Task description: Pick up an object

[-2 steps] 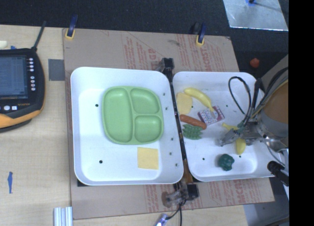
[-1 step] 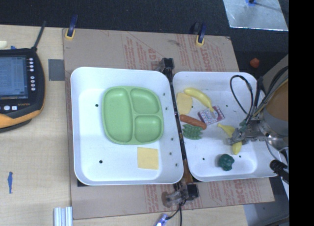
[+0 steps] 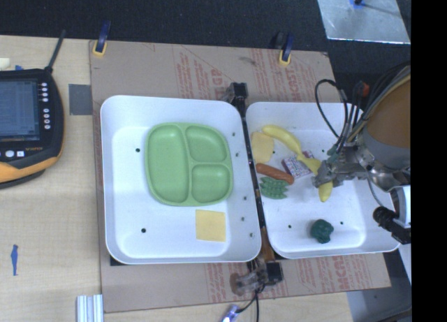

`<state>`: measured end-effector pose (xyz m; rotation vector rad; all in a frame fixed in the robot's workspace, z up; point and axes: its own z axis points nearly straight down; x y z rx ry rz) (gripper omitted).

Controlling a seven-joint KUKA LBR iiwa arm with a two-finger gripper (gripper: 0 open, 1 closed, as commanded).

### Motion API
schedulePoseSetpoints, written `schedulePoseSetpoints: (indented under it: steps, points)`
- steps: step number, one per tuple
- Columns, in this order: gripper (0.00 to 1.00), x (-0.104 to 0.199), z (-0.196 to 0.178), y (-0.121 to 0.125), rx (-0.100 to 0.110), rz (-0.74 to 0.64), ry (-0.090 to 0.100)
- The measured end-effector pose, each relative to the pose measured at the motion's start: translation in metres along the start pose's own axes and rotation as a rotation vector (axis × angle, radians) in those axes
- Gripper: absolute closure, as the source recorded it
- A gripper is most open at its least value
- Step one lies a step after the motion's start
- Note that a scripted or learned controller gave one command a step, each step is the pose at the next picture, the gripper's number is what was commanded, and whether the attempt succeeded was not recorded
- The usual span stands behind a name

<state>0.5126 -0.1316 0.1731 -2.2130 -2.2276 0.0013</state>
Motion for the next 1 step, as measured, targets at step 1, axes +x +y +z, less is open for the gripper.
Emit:
schedulePoseSetpoints:
  steps: [1]
  points:
    - [1.0, 0.0429, -0.0386, 0.0891, 0.0, 0.002, 0.0]
